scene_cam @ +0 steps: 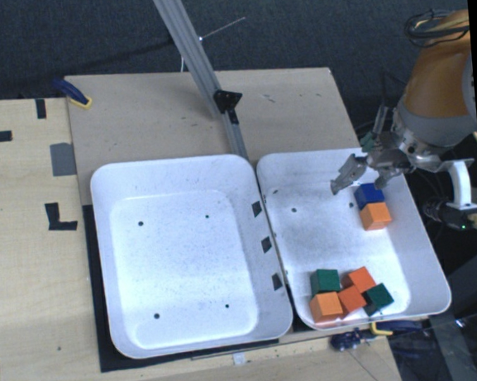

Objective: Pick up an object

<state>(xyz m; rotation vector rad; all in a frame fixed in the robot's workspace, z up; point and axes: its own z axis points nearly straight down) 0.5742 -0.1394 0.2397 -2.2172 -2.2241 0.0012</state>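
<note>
gripper (pixel 355 173): fingers spread, holding nothing | above right bin (pixel 310 246) | blue block (pixel 369 192) just beside | orange block (pixel 376 215) touching blue block

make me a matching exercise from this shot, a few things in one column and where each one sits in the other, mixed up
Things:
1. blue block
2. green block
3. gripper
4. left bin

Places:
A. in the cluster at the near end of the right bin
B. above the far part of the right bin, just left of the blue block
C. directly touching an orange block, by the right bin's right wall
D. beside the right bin, on the side away from the arm

Pairs: 1-C, 2-A, 3-B, 4-D
</note>
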